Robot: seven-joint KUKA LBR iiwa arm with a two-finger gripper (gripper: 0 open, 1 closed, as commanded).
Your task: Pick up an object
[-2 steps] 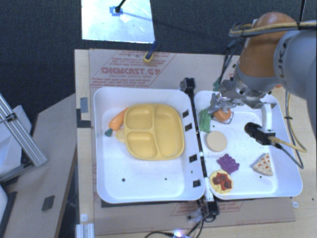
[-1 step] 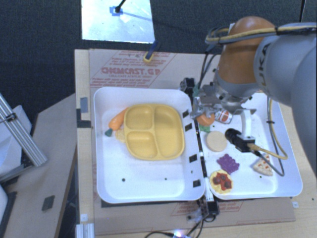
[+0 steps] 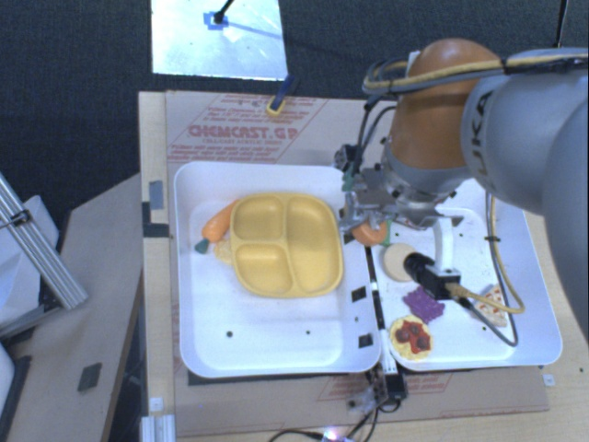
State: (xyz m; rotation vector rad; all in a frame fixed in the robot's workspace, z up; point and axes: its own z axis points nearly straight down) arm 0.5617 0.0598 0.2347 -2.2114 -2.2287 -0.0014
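bins (image 3: 267, 353): you see two white ones side by side on the bench | board (image 3: 244, 129): brown with red print, lying under the bins | plate (image 3: 218, 26): shiny metal sheet beyond the board on dark carpet | rail (image 3: 37, 247): aluminium bar at your left edge | bench (image 3: 106, 274): tan top

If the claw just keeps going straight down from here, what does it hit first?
Most likely the orange toy at the inner edge of the right bin, directly under the claw. Depth is unclear, so contact may already exist.
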